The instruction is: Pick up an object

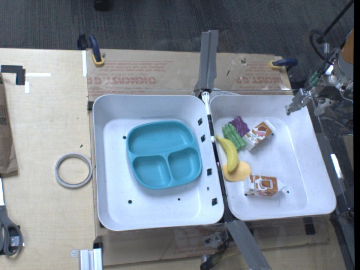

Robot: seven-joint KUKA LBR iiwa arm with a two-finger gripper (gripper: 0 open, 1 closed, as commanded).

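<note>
Around the banana [228,152], at the right bin's [315,167] left wall, the toys crowd close: a yellow piece [240,172] touches its lower end, green [232,135] and purple [240,126] pieces sit just above, one carton [259,135] lies right of those and another carton [262,185] lower right. Right of the banana the bin floor lies bare to the far rim. The gripper [297,101] hangs over the upper right rim, and I cannot tell its state; the left bin [107,167] holds a blue tray [164,154].

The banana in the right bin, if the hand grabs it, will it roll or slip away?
The banana looks like a smooth toy, so it may slip between fingers. Its curved shape lying flat probably pivots rather than rolls. It touches the green vegetable and a yellow round piece, so a push would likely shift those too.
</note>
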